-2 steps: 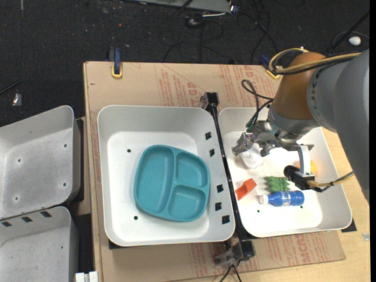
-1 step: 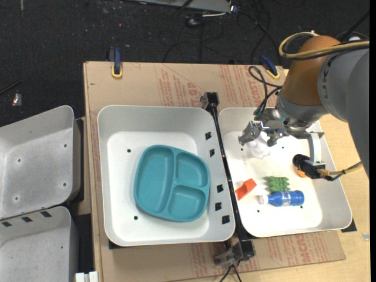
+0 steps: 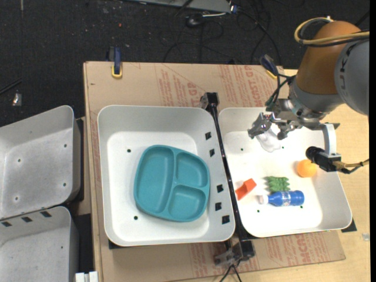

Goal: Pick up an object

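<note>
Your gripper hovers with fingers spread over a small white object near the right bin's far edge, holding nothing. Risk: white on white, a slightly off descent closes on air.

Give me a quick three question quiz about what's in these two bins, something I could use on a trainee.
1. True or false: the teal plate lies in the same bin as the orange ball.
2. Which is nearest the blue bottle? A) green toy B) orange ball C) teal plate
3. Fill in: the pincer hangs over the ____ bin in the camera view.

Key: 1 false; 2 A; 3 right.
</note>
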Tool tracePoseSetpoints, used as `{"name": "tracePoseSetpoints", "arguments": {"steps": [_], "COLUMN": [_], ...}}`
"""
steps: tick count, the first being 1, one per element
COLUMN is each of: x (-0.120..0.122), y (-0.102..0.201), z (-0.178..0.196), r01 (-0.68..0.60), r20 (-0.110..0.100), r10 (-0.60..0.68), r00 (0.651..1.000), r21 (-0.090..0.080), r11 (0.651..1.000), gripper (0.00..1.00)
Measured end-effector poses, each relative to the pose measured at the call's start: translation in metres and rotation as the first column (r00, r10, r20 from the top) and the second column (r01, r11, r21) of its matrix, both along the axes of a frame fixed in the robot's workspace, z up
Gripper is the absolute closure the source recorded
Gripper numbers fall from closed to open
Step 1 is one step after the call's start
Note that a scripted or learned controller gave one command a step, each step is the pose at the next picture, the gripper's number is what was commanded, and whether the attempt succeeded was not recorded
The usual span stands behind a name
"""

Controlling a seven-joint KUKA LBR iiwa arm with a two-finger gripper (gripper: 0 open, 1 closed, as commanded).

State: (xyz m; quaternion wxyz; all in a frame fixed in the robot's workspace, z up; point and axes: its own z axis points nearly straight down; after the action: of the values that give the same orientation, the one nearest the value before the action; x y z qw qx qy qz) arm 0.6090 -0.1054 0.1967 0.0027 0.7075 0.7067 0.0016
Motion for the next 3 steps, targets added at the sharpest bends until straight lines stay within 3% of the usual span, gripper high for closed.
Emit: {"name": "tracePoseSetpoints", "arguments": {"steps": [1,3], "x": [0.002,-0.040], "y": [0.000,0.104], "z": [0.054,0.044], "r01": [-0.004,-0.009], "r20": [0.001,-0.009], "r10": [0.004,0.009], "r00": [1.000,1.000], "r21": [0.000,0.003], "r11": [1.000,1.000], "gripper": [1.00,1.00]}}
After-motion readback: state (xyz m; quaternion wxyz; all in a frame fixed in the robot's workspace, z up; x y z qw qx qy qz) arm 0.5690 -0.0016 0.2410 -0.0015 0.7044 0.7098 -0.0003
